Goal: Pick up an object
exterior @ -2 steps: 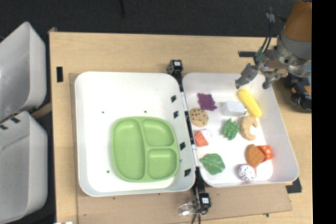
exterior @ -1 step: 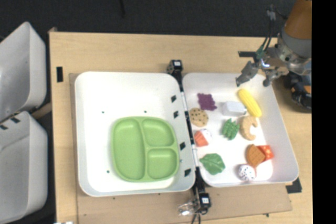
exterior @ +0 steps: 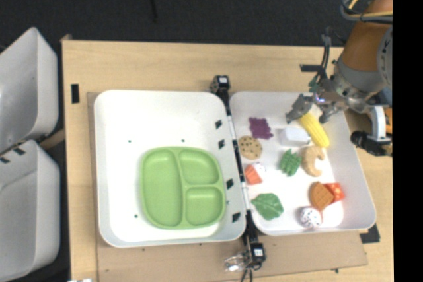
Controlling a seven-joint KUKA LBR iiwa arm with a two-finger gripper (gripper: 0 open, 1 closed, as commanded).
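My pincer hangs spread open, holding nothing, just over the top end of the yellow corn cob lying in the right bin beside a white block

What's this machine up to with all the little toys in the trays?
A robot arm reaches in from the right, and its gripper hangs over the far end of the right bin, close to a yellow corn cob. Nothing shows between its fingers yet. Around the corn lie other toy foods: a purple piece, a cookie and green leafy bits. The left bin holds a green divided plate.
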